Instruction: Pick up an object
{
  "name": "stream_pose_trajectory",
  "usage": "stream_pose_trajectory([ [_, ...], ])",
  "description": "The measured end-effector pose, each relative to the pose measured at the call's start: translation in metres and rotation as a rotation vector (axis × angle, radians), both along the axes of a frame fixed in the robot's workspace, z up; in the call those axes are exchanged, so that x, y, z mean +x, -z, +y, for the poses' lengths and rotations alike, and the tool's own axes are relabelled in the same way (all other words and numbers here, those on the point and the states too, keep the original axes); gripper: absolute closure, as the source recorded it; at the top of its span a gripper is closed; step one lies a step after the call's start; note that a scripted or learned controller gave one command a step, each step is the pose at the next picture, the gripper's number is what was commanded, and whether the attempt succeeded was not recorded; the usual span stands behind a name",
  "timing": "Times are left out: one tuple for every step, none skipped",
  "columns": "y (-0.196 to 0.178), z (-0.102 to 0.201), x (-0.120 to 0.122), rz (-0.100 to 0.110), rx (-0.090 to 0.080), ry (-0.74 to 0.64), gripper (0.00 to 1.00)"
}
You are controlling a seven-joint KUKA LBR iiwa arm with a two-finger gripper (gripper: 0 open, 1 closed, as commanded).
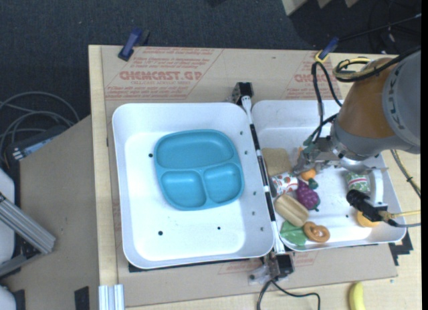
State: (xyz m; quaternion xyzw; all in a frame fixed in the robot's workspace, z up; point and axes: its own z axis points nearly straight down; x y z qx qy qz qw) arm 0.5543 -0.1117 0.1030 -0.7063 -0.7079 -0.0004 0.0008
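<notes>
Reaching low into right bin [287, 116], gripper [309, 163] poised over toy-food cluster near left wall, beside purple grapes [307, 196]; finger state: cannot tell. Blue tray [198, 168] centred in left bin [134, 188].

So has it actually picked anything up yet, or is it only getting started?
Nothing looks picked up yet. The toy food, such as the purple grapes, the bread piece and the donut, lies in the right bin. The gripper is down over that pile, so a grab seems under way, though whether it grips anything is unclear. Lifting an item out is left. The blue tray sits in the left bin.
</notes>
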Motion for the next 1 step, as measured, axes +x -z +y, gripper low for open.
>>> stream_pose_trajectory([
  [-0.0824,0.0666,0.0049,-0.003,-0.001,0.0,1.0],
])
